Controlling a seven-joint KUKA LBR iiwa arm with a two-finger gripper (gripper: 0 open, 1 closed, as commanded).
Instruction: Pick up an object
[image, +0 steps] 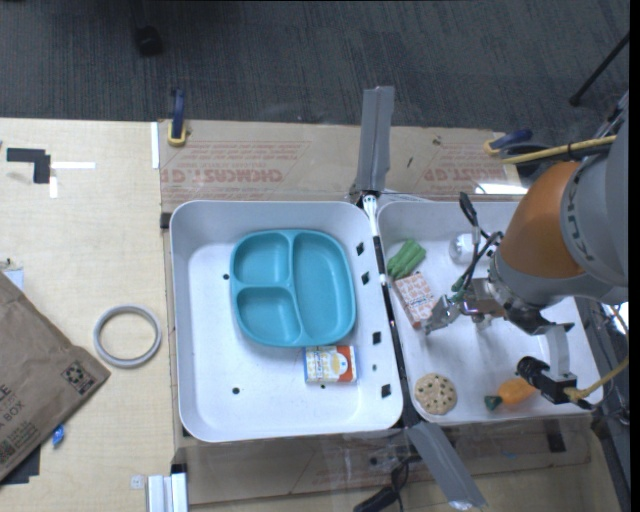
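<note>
The gripper (440, 318) hangs low in the right bin (470, 205), fingers seemingly apart and holding nothing, a snack packet (414, 296) at its ten o'clock, a cookie (435, 393) at six.

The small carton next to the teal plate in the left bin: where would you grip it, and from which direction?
The carton appears to lie flat on the bin floor, close to the divided plate. I would come straight down and close across its shorter sides, left to right, since those look clear. The plate rim likely blocks a finger on the upper edge.
</note>
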